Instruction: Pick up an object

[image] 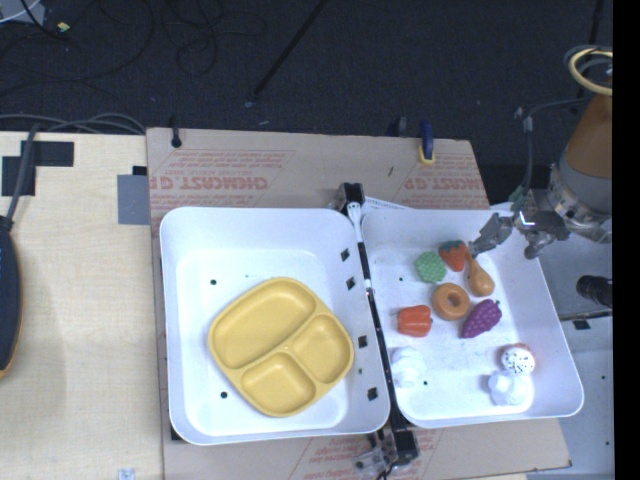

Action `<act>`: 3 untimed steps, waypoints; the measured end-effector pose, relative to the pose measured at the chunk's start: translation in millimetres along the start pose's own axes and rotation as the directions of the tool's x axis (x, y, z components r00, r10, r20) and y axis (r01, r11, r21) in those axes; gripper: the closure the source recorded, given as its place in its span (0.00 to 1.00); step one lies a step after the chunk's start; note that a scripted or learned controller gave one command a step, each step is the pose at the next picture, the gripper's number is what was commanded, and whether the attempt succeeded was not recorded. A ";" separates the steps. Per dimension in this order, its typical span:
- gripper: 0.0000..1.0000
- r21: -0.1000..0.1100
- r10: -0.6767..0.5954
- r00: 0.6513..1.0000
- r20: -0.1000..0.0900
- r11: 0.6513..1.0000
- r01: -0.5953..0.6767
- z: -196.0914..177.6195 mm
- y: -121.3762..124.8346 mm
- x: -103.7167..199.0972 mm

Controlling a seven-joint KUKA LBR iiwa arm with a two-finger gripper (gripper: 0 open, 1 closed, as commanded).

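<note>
A dark carpeted floor (300,48) strewn with cables is seen behind a light wooden surface (80,298), on which a sheet of printed cardboard (260,173) is laid beneath two shallow white bins set side by side. In the left bin (190,258) a yellow divided plate (280,346) with three compartments is placed, tilted slightly toward the bin's lower right. In the right bin (550,368) a cluster of toy foods is gathered near the upper middle: a green round piece (431,266), touched on its right by a red-orange piece (454,256), with an orange pear-shaped piece (480,279) just beside that. Below these a ring doughnut (451,300) is set between a red pepper (415,320) and a bunch of purple grapes (481,318). Nearer the front edge, a white lump (408,366), a white speckled ball (518,360) and a pale white piece (507,388) are found. The gripper (510,233) is positioned over the upper right part of the right bin, just above and to the right of the cluster; its fingers are spread apart and nothing is held between them.
</note>
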State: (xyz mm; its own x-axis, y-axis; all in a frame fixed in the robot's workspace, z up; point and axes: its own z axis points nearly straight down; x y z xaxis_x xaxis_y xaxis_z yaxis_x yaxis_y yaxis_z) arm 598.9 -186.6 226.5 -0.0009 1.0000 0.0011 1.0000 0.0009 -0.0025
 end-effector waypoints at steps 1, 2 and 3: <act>0.00 0.008 0.000 1.000 -0.001 1.000 0.000 138.2 15.0 -25.8; 1.00 0.001 0.000 1.000 0.000 1.000 0.000 119.7 16.8 -26.8; 1.00 0.000 -0.004 1.000 0.000 1.000 0.004 138.2 37.1 54.9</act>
State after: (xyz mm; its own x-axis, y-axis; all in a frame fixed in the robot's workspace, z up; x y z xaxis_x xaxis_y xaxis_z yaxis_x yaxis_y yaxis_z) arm 635.5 -131.5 88.3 -0.0049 1.0000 0.0010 1.0000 0.0049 -0.0024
